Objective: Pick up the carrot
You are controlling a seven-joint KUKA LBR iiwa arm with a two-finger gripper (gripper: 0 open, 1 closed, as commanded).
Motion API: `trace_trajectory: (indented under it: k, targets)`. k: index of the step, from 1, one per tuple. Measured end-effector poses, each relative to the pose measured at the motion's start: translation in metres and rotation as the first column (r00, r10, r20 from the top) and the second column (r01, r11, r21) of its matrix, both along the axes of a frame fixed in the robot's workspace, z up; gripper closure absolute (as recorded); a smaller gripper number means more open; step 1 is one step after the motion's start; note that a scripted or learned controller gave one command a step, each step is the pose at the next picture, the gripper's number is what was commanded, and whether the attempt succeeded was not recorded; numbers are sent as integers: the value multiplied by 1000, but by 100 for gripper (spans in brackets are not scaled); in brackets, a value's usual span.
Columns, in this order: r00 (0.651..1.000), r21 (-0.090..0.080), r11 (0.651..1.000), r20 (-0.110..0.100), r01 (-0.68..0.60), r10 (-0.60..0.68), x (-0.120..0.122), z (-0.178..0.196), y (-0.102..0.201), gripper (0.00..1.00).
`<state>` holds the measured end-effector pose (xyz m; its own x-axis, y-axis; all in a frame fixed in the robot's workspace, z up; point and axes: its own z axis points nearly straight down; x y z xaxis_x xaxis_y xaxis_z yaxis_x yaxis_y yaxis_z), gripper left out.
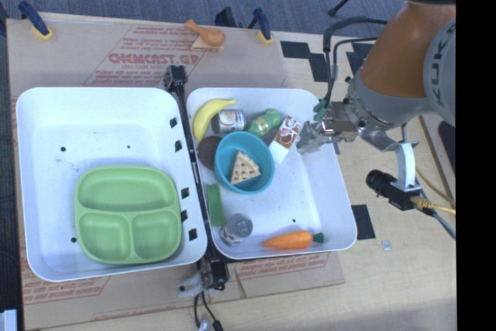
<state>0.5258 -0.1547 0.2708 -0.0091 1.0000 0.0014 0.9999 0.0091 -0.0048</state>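
Carrot (288,241) flat, lengthwise left-right, green top rightward; pincer (311,137) grip state unclear.

Even, bright overhead light; the white bins (46,167) glare mildly, shadows stay soft, and my arm (403,58) looks slightly blurred at its edges.

The blue bowl (244,161) sits in the right bin (329,198) and holds a pizza slice (246,167). Up-left of the bowl lies a banana (208,116). Far left of the bowl, a green divided plate (128,213) rests in the left bin (46,136).
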Motion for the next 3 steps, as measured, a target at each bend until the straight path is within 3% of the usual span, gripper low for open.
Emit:
trace_trajectory:
  k: [1, 2, 3]
  targets:
    - [1000, 1, 1000, -13, -6, 6, -53, -103, -27, 0]
    - [915, 4, 915, -1, -403, 403, -49, -179, -36, 0]
    - [768, 2, 768, 2, -640, 640, -49, -179, -45, 0]
